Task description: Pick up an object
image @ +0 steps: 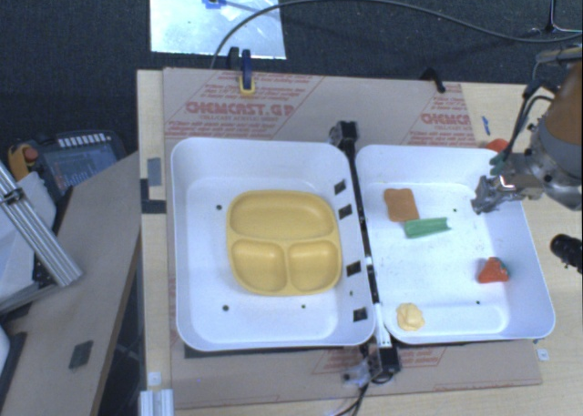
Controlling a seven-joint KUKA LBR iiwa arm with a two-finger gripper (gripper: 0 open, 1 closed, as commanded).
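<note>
The right white bin (528, 309) holds several small objects: an orange-brown flat piece (400, 204), a green stick-like piece (426, 227) just below it, a red-orange piece (493, 270) near the right wall, and a pale yellow lump (410, 317) near the front left corner. My gripper (488, 197) hangs over the bin's upper right area, to the right of the green piece and above the red one. Nothing shows between its fingers.
The left white bin (196, 223) holds a yellow divided tray (282, 241). A black divider with clips (357, 232) joins the two bins. Cardboard lies under both. Cables run across the back, and a pendant device (77, 159) sits at the far left.
</note>
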